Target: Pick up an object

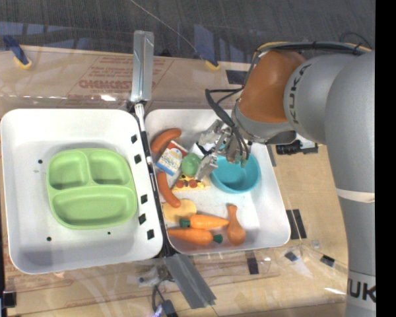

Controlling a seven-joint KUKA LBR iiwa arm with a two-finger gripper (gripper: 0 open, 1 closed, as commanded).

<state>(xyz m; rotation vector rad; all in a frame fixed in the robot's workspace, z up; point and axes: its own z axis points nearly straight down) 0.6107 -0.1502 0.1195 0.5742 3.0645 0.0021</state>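
Hovering low over the right bin (272, 203), the pincer (214, 152) hangs just above the toy food heaped at the bin's left side, beside the blue bowl (237, 175), though whether it is open or closed I cannot tell from this slant. Nothing looks lifted yet: the green round piece (191, 165), the sausages (166, 189), the carrots (197, 230) and the drumstick (235, 230) all lie on the bin floor, so the pick seems barely begun, with closing on one item and raising it left to do. The green divided plate (90, 187) sits alone in the left bin (20, 177).
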